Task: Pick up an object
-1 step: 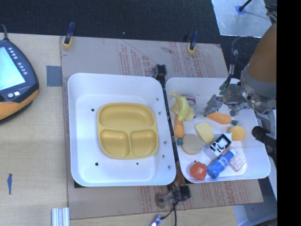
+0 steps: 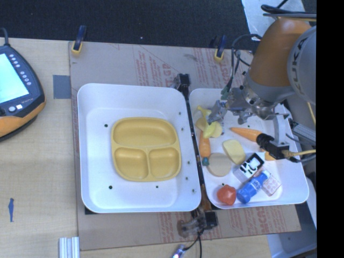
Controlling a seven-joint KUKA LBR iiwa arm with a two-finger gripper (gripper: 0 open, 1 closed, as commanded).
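Observation:
My gripper (image 2: 219, 110) hangs low over the back left part of the right bin (image 2: 293, 195). Just below it lie a yellow toy piece (image 2: 213, 129) and a smaller pale yellow piece (image 2: 202, 112). An orange carrot (image 2: 246, 134) lies to its right. Nearer the front are an orange stick-shaped toy (image 2: 205, 145), a beige disc (image 2: 219, 164), a yellow wedge (image 2: 234, 150), a black-and-white box (image 2: 250, 166), a blue bottle (image 2: 251, 187) and a red tomato (image 2: 227, 194). The view shows nothing held in the gripper.
The left bin (image 2: 91, 144) holds a yellow divided plate (image 2: 145, 147). The arm's orange band (image 2: 277, 52) looms over the right bin's back edge. A teach pendant (image 2: 16, 90) lies at the far left. Clamps (image 2: 78, 42) pin the cardboard base.

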